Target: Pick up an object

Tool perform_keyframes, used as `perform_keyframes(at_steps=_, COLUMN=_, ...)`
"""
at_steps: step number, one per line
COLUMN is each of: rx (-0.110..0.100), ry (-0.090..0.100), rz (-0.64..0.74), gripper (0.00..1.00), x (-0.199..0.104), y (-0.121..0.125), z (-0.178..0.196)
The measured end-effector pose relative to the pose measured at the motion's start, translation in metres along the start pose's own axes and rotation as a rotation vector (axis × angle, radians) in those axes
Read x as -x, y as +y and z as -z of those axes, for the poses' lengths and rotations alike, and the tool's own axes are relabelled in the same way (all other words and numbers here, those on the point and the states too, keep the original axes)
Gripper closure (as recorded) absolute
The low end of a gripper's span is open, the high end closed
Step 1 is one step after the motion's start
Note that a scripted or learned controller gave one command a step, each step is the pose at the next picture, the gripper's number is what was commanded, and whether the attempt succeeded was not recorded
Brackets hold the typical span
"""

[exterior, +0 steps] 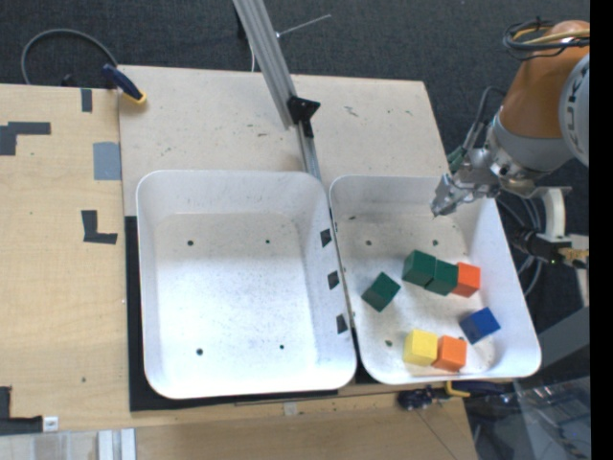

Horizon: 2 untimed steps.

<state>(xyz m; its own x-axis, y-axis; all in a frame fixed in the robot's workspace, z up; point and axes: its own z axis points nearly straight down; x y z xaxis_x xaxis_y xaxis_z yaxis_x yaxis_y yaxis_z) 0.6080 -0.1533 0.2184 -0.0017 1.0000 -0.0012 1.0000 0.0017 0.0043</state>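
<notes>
Desk [220,113] carried two white bins side by side. Left bin [230,276] was the bigger one. Right bin [503,266] held all the blocks: a dark green pair [429,272] touching an orange-red block [467,279], a lone green block [381,290] to their left, a blue block [479,324] near the right wall, and a yellow block [420,347] touching an orange block [450,353] at the front. My end effector [447,199] hung over the right bin's back right corner, apart from the blocks. Couldn't tell its grip state.
</notes>
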Motion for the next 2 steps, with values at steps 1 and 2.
perform_keyframes(at_steps=1, rx=-0.003, ry=0.001, rz=0.000, gripper=1.00, x=-0.001, y=0.001, z=0.018)
perform_keyframes(at_steps=2, rx=-0.006, ry=0.002, rz=0.004, gripper=1.00, x=-0.051, y=-0.006, z=0.011)
